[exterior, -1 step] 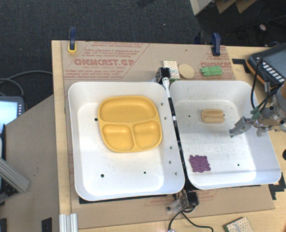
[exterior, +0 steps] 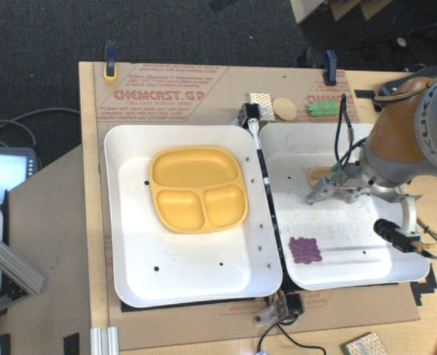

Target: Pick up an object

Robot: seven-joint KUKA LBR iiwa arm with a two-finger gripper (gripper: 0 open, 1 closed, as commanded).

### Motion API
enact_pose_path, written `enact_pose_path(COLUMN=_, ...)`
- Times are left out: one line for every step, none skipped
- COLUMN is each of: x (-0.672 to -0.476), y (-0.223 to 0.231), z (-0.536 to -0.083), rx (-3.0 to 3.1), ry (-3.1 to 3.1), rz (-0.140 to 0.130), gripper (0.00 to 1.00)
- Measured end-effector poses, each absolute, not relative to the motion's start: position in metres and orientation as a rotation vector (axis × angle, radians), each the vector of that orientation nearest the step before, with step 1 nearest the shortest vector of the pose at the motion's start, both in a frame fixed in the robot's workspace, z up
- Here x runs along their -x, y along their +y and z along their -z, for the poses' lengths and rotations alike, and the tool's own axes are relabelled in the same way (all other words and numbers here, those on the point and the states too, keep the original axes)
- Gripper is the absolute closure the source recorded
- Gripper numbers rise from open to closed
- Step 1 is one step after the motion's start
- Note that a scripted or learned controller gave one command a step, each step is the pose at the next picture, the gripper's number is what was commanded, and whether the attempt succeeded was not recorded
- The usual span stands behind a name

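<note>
A purple, bumpy object [exterior: 305,249] lies flat on the floor of the right bin [exterior: 351,272], near its front left. A small tan object [exterior: 319,174] sits further back in the same bin. My gripper [exterior: 323,191] hangs low over the right bin's middle, just in front of and to the right of the tan object, close to it or touching it. The grey arm with its orange band [exterior: 399,135] reaches in from the right. Nothing can be seen held in the gripper.
The left bin [exterior: 126,220] holds a yellow divided plate [exterior: 199,188]. Behind the bins, on the bench, lie a round tan piece [exterior: 285,108] and a green piece [exterior: 323,109]. A black cable [exterior: 341,128] hangs along the arm.
</note>
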State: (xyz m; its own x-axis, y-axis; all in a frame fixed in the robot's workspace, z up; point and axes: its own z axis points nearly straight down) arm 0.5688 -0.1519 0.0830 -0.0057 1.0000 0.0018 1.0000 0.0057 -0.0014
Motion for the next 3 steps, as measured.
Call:
enact_pose_path(x=-0.627, y=-0.117, z=-0.085, rx=2.22, ry=-2.231, rz=0.006, gripper=0.0)
enact_pose_path(x=-0.624, y=-0.12, z=-0.095, rx=2.222, ry=-2.226, rz=0.002, gripper=1.0)
enact_pose_path(x=-0.575, y=-0.062, z=-0.189, rx=2.216, ry=-2.226, rz=0.004, gripper=1.0)
